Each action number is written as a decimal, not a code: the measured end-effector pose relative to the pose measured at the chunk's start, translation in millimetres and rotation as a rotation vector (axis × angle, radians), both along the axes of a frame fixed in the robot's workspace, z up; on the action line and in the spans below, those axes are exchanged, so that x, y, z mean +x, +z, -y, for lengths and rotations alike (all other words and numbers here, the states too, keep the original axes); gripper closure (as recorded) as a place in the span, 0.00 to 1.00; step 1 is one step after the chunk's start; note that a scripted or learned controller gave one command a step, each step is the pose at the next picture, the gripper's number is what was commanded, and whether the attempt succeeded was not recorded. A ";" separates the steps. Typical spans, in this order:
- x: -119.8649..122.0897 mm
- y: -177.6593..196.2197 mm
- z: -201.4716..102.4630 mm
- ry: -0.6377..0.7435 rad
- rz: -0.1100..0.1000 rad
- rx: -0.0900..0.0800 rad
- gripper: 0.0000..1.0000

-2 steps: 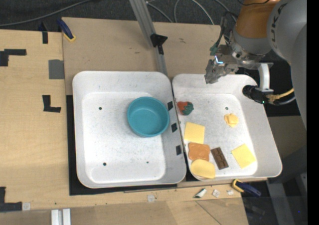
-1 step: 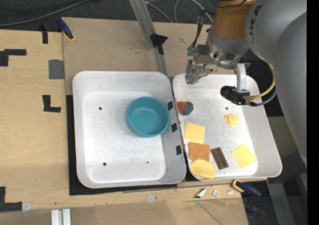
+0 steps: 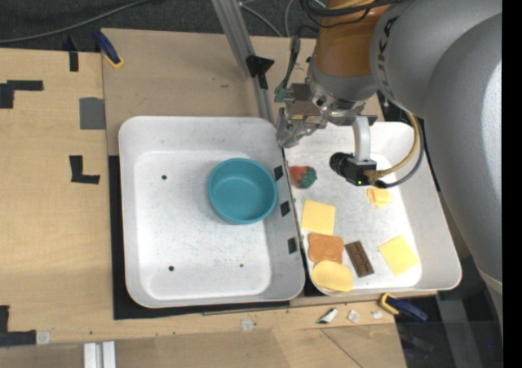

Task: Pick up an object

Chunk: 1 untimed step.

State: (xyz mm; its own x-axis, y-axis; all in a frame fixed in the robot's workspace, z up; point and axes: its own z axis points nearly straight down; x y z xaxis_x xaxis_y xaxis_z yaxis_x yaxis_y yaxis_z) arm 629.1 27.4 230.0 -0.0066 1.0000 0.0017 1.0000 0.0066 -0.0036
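My gripper (image 3: pixel 295 131) hangs over the far left corner of the right bin (image 3: pixel 424 195), below the orange wrist band. Just in front of it lies a small red and green object (image 3: pixel 303 176). Further forward are a yellow square (image 3: pixel 318 217), an orange piece (image 3: pixel 325 246), a pale yellow round piece (image 3: pixel 332 276), a brown bar (image 3: pixel 358 258), another yellow square (image 3: pixel 399 254) and a small yellow bit (image 3: pixel 378 196). A blue bowl (image 3: pixel 241 189) sits in the left bin (image 3: pixel 155 219). Nothing shows between the fingers.
A grey metal pole (image 3: pixel 236 32) slants down to the bins' shared far edge. The big grey arm body (image 3: pixel 457 73) covers the right side. Black clips (image 3: pixel 284 207) sit along the divider. Cables run behind the bench.
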 end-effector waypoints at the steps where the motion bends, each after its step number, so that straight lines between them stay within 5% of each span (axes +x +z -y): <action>1: -3.4 3.4 -64.3 0.002 0.002 0.001 1.00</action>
